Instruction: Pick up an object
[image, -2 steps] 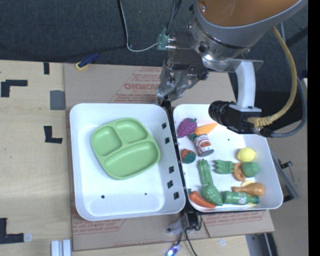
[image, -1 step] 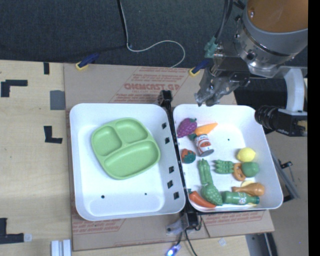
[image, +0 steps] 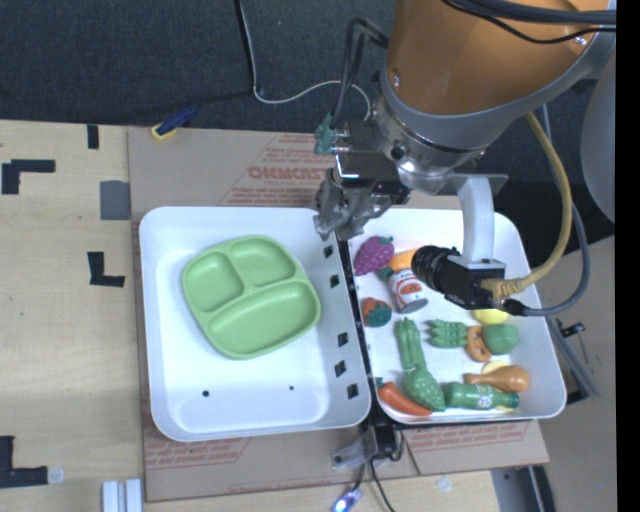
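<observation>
Many small plastic toy foods (image: 440, 345) crowd the right white bin (image: 535, 275), mid-right of frame; the hand (image: 338, 215) hovers at its upper-left rim, grip state unclear, risking striking the divider

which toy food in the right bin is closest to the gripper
The purple grapes, at the bin's upper left just below the gripper. The small can and the green toys lie farther down the bin.

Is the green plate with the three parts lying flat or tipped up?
Flat. The green plate rests on the floor of the left bin, with all three of its compartments facing up.
</observation>
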